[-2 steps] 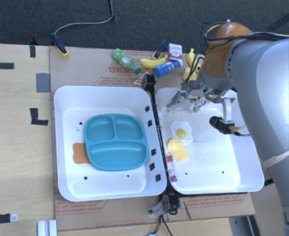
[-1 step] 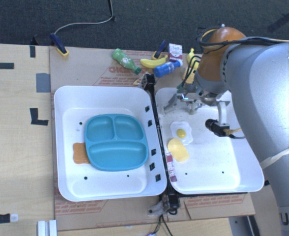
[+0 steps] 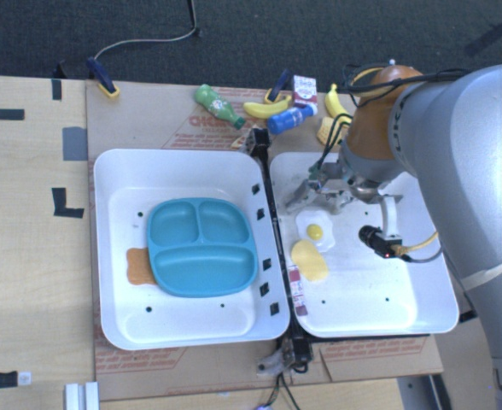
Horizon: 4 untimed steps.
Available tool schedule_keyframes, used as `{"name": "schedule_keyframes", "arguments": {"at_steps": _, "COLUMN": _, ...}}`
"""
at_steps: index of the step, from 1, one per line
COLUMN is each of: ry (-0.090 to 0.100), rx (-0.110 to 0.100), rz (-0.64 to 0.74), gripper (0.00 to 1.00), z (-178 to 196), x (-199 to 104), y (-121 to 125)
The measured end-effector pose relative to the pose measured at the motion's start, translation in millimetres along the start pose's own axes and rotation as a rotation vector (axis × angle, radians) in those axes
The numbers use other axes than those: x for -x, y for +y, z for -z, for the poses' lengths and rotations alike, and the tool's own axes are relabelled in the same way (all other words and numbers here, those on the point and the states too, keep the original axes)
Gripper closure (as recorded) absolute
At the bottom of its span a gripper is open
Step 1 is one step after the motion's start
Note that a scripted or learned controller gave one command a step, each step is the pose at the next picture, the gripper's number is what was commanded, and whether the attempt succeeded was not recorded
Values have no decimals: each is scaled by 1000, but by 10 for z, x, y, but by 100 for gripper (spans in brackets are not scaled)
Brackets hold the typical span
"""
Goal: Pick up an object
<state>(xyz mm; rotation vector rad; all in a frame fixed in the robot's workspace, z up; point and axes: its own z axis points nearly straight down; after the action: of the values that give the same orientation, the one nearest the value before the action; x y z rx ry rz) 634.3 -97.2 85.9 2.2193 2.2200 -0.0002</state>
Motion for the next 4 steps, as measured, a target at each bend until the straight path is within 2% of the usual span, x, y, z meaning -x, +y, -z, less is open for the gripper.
{"name": "schedule_keyframes", "arguments": {"at_steps": 1, "ry": 0, "rx": 2, "rz": 0, "gripper": 0, "z": 6, "x": 25, "y": -537}}
{"name": "schedule_keyframes", "arguments": {"at_steps": 2, "ry": 0, "rx": 3, "rz": 2, "gripper": 0, "z": 0, "x": 183, "y": 211}}
{"name": "schedule_keyframes", "arguments": {"at_steps": 3, "ry": 0, "rx": 1, "rz": 0, "gripper": 0, "z": 3, "x": 91, "y": -98}}
{"name": "schedule_keyframes", "arguments": {"at_steps": 4, "ry": 0, "rx": 3, "rz": -1, "gripper": 0, "z": 7, "x": -11, "y": -575}}
